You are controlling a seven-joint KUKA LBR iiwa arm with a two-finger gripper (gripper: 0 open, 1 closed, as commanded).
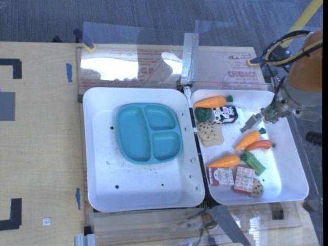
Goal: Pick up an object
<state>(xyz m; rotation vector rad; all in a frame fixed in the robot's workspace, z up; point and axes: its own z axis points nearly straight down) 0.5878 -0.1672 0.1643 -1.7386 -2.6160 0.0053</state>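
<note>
The right bin (296,174) holds several toy foods. An orange carrot (210,102) lies at its top, beside a black-and-white cow-print carton (225,114) and a dark green piece (203,114). A speckled cracker (210,133) sits below them. Mid-bin are a second carrot (249,138), a red-orange pepper (260,145), a third carrot (224,161) and a green vegetable (253,163). Two small red-and-white boxes (221,176) (245,178) and a cookie (257,189) lie near the front. My gripper (252,122) hangs over the bin just above the second carrot, with nothing seen in its grasp.
The left bin (95,152) holds a blue divided plate (148,132). A metal divider post (188,60) stands behind the seam between the bins. Yellow and black cables (279,47) loop at the arm's upper right. Wooden bench lies to the left.
</note>
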